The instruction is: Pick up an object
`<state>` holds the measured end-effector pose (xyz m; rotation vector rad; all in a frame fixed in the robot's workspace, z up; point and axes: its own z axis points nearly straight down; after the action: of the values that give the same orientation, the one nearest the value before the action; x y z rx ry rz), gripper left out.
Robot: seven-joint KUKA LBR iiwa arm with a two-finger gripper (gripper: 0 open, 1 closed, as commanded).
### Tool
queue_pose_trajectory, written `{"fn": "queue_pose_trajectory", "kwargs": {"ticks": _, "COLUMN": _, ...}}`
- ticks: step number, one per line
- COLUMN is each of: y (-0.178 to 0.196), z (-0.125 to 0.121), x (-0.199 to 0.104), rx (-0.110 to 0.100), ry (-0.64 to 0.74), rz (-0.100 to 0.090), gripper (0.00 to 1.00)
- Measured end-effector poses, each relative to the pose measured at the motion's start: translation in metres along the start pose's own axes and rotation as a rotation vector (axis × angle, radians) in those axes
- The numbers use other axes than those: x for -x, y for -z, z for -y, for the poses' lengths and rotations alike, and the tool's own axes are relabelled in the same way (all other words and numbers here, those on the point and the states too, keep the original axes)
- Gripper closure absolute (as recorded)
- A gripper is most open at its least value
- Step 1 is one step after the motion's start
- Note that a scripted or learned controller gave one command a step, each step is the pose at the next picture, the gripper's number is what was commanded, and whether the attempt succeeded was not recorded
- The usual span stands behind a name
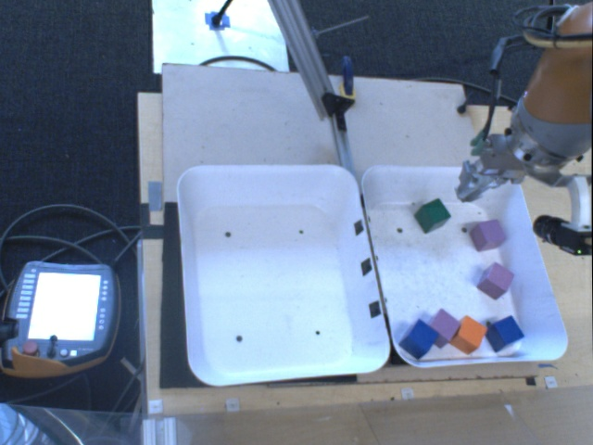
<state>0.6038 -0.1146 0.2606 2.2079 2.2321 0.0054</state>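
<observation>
Green is the colour nearest the tool: a small dark-green cube [432,215] sits in the right white plastic bin [545,276] near its far edge, and we see the grey metal two-finger gripper [470,184] poised over that same far edge, just beside the cube toward the bin's right side and apart from it. We cannot tell how its jaws stand, since the tool's own body hides them, and nothing shows between them. Along the right wall lie two mauve cubes, one [486,235] nearer the far edge and one [496,279] further toward the near edge. In the near right corner four blocks crowd together: a blue cube [419,337], a mauve cube [446,325], an orange cube [469,334] and another blue cube [504,332], some of them touching. The left white bin [199,248] lies beside all this. We judge the green cube the likeliest target, and the chief danger is an offset descent: coming down where it hangs now, the gripper would land beside the cube or clip its corner and push it away. The cube sits skewed to the bin walls, so jaws not turned to its faces could squeeze it out sideways. Working this close to the far rim also risks striking the wall. If the program aims instead for the crowded corner, neighbouring blocks could block the jaws or be knocked about.
</observation>
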Motion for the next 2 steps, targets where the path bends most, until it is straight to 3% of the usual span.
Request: {"fn": "queue_pose_trajectory", "kwargs": {"ticks": 2, "y": -0.023, "z": -0.017, "x": -0.106, "rx": -0.003, "ry": -0.001, "rz": -0.001, "gripper": 1.0}}
